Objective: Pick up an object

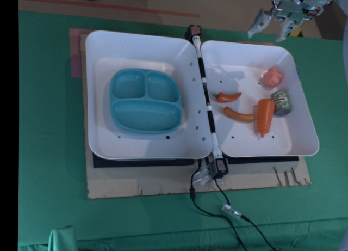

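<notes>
Gripper (275,26) raised above right bin's (304,135) far edge, fingers spread.

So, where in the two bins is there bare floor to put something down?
Right bin: bare along the near edge and in the far-left corner; crowded mid-right around the carrot, can, sausage, chili pepper and pink toy. Left bin: bare margins around the teal plate.

Two white bins (109,135) sit on brown cardboard (163,182) over a green cloth (43,135); the left one holds a teal divided plate (145,101). The right bin carries an orange carrot (265,115), a red-orange chili pepper (228,97), an orange-brown sausage (239,115), a pink toy (271,77) and a green-labelled can (281,103). A black-and-white striped bar (204,89) runs between the bins.
</notes>
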`<state>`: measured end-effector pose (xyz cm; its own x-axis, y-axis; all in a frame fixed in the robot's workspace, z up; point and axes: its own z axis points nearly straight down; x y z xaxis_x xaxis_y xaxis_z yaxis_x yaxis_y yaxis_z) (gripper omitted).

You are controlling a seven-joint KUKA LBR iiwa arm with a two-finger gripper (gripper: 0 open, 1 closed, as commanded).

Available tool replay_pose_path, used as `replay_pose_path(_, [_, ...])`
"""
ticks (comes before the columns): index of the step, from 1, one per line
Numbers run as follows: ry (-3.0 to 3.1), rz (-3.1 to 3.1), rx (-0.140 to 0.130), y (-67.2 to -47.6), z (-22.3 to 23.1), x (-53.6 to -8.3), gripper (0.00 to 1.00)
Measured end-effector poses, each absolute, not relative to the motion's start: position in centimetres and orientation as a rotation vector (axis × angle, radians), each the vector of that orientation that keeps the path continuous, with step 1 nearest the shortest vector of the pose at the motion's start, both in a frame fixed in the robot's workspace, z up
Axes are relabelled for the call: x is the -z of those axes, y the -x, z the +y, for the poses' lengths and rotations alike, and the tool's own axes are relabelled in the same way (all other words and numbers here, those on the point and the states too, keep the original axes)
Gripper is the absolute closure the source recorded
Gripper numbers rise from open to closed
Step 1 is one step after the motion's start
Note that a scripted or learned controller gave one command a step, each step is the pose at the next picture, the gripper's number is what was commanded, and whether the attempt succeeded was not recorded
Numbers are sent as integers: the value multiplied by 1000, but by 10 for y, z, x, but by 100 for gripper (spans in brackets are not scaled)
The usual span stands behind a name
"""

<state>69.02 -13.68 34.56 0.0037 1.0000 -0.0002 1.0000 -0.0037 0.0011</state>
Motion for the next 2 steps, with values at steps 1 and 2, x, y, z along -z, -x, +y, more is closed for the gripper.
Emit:
replay_pose_path(1, [-2223,2216,2,-701,-145,-234,0])
replay_pose_path(2, [-2221,2214,-3,-645,-138,-188,0])
